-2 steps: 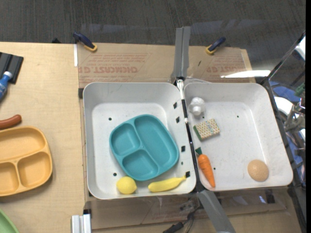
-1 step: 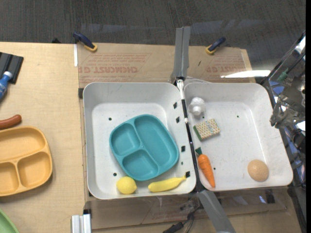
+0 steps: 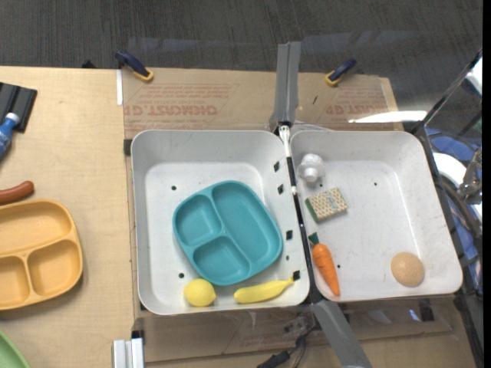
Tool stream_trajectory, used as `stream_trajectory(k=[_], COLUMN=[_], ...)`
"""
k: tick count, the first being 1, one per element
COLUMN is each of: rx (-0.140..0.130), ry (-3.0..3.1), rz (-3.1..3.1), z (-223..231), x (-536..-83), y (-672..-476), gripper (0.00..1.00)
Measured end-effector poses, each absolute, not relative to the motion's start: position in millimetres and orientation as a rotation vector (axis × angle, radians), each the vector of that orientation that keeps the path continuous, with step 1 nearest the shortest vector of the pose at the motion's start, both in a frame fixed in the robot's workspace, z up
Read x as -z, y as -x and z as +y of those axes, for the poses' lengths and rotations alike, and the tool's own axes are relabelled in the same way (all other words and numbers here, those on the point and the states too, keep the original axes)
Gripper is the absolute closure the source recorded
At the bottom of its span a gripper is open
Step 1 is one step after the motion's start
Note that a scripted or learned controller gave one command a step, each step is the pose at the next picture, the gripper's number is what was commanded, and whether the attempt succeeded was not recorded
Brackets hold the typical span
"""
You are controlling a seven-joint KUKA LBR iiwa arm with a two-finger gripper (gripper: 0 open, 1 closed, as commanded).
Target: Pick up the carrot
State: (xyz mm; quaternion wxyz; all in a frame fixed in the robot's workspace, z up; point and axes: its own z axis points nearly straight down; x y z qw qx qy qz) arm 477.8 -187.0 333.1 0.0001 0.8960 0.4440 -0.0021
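An orange carrot (image 3: 325,267) with a green stem end lies in the right bin (image 3: 430,175), close against its left wall near the front corner. It points toward the front edge. No part of the arm reaches over the bins.
In the right bin lie a speckled sponge (image 3: 327,203), a small white object (image 3: 311,165) and a tan egg-like ball (image 3: 407,269). The left bin (image 3: 153,205) holds a teal divided plate (image 3: 226,231), a yellow lemon (image 3: 200,292) and a banana (image 3: 263,290). An orange tray (image 3: 34,255) sits on the bench at left.
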Motion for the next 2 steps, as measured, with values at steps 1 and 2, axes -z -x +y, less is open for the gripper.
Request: stream_trajectory(k=[1, 2], rx=[0.006, 0.007], ry=[-2.859, -3.011], rz=[1.300, 0.908], z=[-213.6, -198.5], x=[-352.2, -153.0], y=[-478.0, -476.4], gripper=[1.00, 1.00])
